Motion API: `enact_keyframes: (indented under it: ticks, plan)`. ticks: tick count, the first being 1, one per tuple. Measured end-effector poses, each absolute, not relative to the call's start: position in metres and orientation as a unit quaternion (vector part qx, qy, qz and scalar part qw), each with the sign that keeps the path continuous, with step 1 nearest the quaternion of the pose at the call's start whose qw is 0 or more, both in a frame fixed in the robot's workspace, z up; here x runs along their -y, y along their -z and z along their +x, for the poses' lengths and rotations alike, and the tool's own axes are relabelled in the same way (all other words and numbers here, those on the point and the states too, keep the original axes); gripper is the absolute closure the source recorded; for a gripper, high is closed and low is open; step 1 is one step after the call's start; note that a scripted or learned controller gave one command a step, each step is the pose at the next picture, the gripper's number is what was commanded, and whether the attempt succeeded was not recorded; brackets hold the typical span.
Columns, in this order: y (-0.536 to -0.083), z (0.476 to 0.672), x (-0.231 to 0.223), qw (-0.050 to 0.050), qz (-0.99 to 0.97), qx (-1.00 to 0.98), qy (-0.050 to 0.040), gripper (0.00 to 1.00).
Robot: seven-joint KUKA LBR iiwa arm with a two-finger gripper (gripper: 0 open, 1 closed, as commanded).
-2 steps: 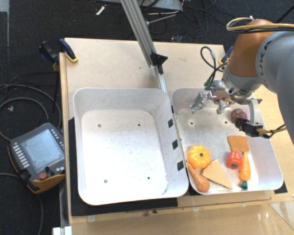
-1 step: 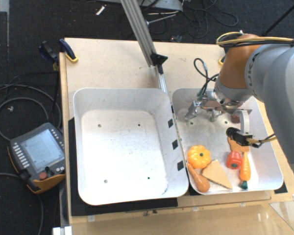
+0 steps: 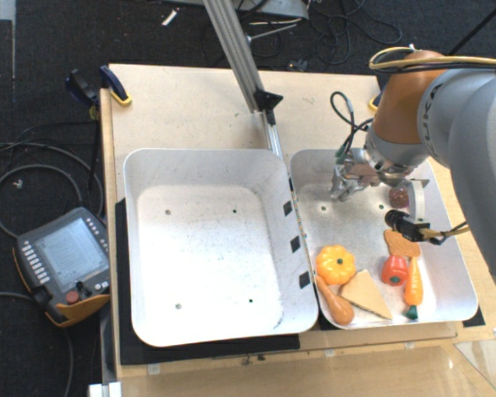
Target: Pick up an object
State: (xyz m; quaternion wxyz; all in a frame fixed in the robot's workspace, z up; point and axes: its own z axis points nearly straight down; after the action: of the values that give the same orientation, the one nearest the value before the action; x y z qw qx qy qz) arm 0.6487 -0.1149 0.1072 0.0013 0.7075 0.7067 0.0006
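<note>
My gripper [image 3: 342,187] hangs over the upper left part of the right bin [image 3: 314,172], under the grey arm with its orange band. Toy foods lie lower in that bin: a yellow pepper [image 3: 336,264], a tan cheese wedge [image 3: 367,295], an orange sausage-like piece [image 3: 337,303], a red pepper [image 3: 394,270], a carrot [image 3: 412,285] and an orange slice [image 3: 400,243]. A small brown piece [image 3: 398,197] lies just right of the gripper. The gripper stands apart from all of them, over bare bin floor.
The left bin [image 3: 140,172] sits beside the right one, the two rims meeting at the middle. A slanted metal pole [image 3: 236,48] comes down to the bins' shared back corner. A black and yellow cable [image 3: 413,228] crosses the right bin near the orange slice.
</note>
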Motion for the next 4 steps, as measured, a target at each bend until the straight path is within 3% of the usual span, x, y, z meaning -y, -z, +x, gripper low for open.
enact_keyframes:
  ticks: [2,4]
  plan:
    - [-0.214,0.653,0.112,0.003,0.707,-0.708,-0.0019,1.00]
    - [-0.240,0.653,0.007,0.000,0.705,-0.710,-0.0016,1.00]
